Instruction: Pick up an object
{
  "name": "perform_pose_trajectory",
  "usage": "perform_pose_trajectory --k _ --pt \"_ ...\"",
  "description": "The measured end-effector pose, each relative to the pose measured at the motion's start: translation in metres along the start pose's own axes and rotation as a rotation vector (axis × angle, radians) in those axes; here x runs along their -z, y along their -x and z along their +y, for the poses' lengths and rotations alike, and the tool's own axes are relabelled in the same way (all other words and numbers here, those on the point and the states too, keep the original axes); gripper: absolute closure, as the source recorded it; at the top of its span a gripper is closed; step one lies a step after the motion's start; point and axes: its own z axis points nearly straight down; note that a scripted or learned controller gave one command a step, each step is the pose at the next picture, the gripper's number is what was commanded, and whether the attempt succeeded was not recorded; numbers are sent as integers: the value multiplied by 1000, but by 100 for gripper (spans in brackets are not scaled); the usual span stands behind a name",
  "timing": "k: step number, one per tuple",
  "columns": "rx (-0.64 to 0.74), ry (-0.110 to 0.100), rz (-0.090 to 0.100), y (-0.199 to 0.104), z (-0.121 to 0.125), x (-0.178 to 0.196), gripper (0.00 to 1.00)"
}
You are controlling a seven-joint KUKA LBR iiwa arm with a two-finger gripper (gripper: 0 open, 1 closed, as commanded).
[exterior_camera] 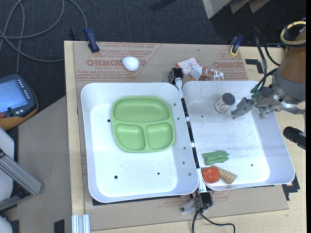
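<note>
In the right bin [272, 176] a small grey-and-white can [225, 102] lies near the back left. By the front edge sit a green vegetable piece [215, 156], a red tomato-like piece [210, 174] and a tan bread-like piece [227, 176]. My gripper [251, 111] hangs over the back right part of this bin, just right of the can and not touching it. Its two grey fingers are spread apart, open, with nothing between them. The grey arm with its orange band [294, 67] comes in from the right.
The left bin [97, 174] holds a green divided plate [143, 123]. Behind the bins on the cardboard lie a white egg-like ball [130, 63] and some crumpled wrappers [197, 71]. Blue clamps [90, 39] hold the board's back corners.
</note>
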Motion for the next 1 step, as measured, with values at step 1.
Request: perform_pose_trajectory --k 1 --pt "1 2 -1 4 62 -6 0"
